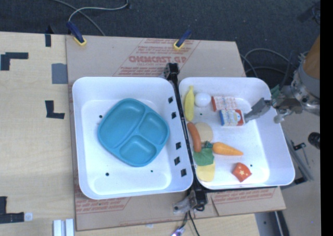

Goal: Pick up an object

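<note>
The right bin [270, 149] holds several toy foods. A yellow banana [189, 103] lies by its left wall, with a white egg [203, 100] beside it. A small red, white and blue carton [228, 110] lies near the bin's middle. Further forward are a brown sausage [194, 135], an orange carrot [227, 149], a green piece [204, 158] and a red piece [241, 171]. My gripper [267, 112] hangs over the bin's right edge, just right of the carton. It is open, and nothing is between its fingers.
The left bin [88, 125] holds a blue divided plate [134, 132]. A yellow piece [206, 173] lies at the front of the right bin, and a pale round piece [206, 131] sits beside the sausage. Black clips join the two bins along their shared wall [179, 125].
</note>
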You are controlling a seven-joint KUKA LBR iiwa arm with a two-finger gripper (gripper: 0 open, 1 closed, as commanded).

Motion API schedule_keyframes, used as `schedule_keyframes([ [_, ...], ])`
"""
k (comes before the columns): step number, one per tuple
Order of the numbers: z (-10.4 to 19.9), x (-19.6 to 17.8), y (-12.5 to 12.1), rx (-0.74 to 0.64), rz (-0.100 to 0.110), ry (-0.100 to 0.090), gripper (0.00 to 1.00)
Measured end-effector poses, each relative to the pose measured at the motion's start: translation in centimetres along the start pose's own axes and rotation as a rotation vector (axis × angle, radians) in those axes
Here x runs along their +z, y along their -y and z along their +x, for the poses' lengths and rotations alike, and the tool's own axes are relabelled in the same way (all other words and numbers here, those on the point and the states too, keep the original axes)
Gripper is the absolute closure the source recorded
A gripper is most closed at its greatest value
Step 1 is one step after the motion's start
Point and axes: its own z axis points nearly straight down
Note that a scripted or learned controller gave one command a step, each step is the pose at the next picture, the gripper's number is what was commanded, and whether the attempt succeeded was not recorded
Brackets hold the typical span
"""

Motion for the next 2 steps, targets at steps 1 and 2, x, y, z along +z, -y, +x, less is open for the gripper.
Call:
schedule_keyframes([
  [1, 2.6, 10.9, -9.2, -0.001, 0.005, -0.002, 0.00],
  [2, 3.4, 19.0, -12.3, 0.000, -0.011, 0.005, 0.00],
])
